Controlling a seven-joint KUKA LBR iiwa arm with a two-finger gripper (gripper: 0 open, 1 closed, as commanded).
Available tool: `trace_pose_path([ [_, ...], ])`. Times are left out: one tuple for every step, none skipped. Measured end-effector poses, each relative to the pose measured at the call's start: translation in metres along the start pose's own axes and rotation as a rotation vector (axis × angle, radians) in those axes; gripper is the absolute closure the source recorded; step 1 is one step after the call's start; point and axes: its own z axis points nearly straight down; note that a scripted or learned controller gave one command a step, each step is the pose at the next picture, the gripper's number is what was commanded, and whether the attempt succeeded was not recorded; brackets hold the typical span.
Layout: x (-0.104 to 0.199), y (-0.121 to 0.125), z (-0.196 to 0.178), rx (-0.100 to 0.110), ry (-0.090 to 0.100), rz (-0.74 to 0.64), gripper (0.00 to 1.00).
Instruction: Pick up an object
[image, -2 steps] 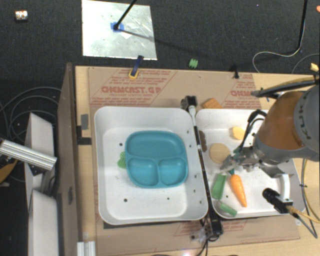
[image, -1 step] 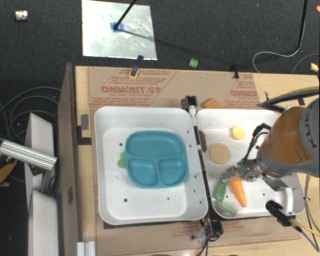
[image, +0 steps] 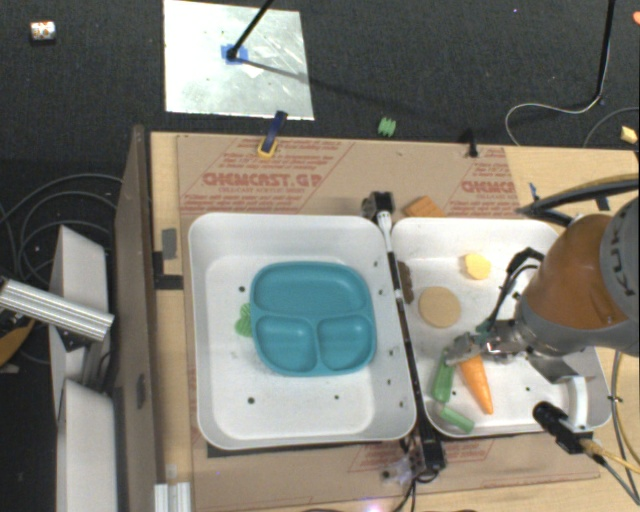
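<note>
Lying lengthwise, carrot (image: 477, 385) points its tip toward the bin's (image: 520, 240) near rim

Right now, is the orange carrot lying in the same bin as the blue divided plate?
No. The carrot lies in the right bin, while the blue plate sits in the left bin.

The gripper (image: 468, 348) is hovering low in the right bin (image: 520, 236), just beside the carrot (image: 477, 383); a blue tray (image: 310, 318) is sitting in the left bin (image: 215, 330).
</note>
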Motion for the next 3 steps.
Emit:
trace_pose_path([
  [-0.031,0.0,-0.225,-0.005,-0.006,-0.003,0.0],
  [0.029,-0.004,-0.118,0.021,0.004,-0.007,0.0],
  [0.012,-0.006,0.0,0.018,0.001,0.002,0.0],
])
